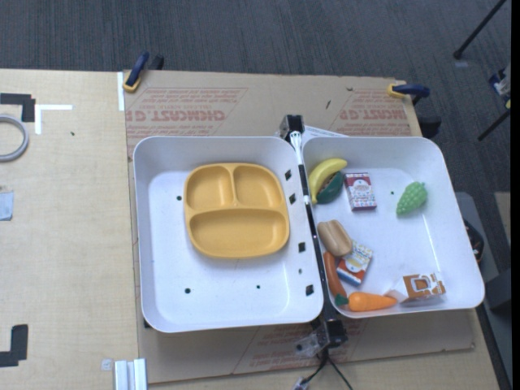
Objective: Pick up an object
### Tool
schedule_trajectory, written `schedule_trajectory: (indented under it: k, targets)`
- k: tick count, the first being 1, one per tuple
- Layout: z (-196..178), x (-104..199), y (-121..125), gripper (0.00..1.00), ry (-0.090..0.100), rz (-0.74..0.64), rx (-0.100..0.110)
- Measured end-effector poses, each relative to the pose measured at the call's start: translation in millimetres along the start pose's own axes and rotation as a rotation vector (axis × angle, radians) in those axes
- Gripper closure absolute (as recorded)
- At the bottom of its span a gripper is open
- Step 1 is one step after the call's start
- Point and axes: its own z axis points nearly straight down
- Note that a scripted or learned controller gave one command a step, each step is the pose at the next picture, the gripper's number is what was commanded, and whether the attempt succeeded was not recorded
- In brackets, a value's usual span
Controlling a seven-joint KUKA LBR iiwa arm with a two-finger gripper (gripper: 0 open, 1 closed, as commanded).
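Arm/gripper: no arm was over the bins at this moment, so finger opening and any hold or contact couldn't be told. Places below given bin-relative, since no fingers to measure from.

Right bin [455, 210]: held all the loose items, i.e. the pick candidates.

Banana [325, 171]: lay at bin's upper left, touching a dark green item [331, 188]. Prob. light plastic toy, smooth, curved; would likely slip unless pinched across its mid-width.

Red box [360, 192]: lay flat just right of banana. Stiff, flat-sided, light; prob. easiest grip, across short sides.

Green bumpy item [412, 198]: sat apart from others, upper right. Textured surface, open space around it; good clearance for fingers.

Bread roll [334, 236]: near divider, touching small carton [355, 264]. Rounded, maybe soft.

Carrot [371, 301]: against lower wall, w/ a second orange piece [334, 279] beside it. Tapered, slick; wall would crowd one finger.

Clear-wrapped pkg [422, 286]: lower right corner. Crinkly, prob. deformable; poor pinch.

Left bin [154, 242]: held yellow divided plate [237, 210]. Wide, shallow, stiff; only rim graspable.

Judgement: green bumpy item or red box looked best targets.
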Motion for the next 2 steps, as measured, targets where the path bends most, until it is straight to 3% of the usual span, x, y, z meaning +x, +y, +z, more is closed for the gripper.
schedule_trajectory:
  k: [1,2]
  targets:
    - [295,-5,29,1.00,0.017,-0.095,0.009]
    - [113,-8,29,1.00,0.017,-0.552,0.003]
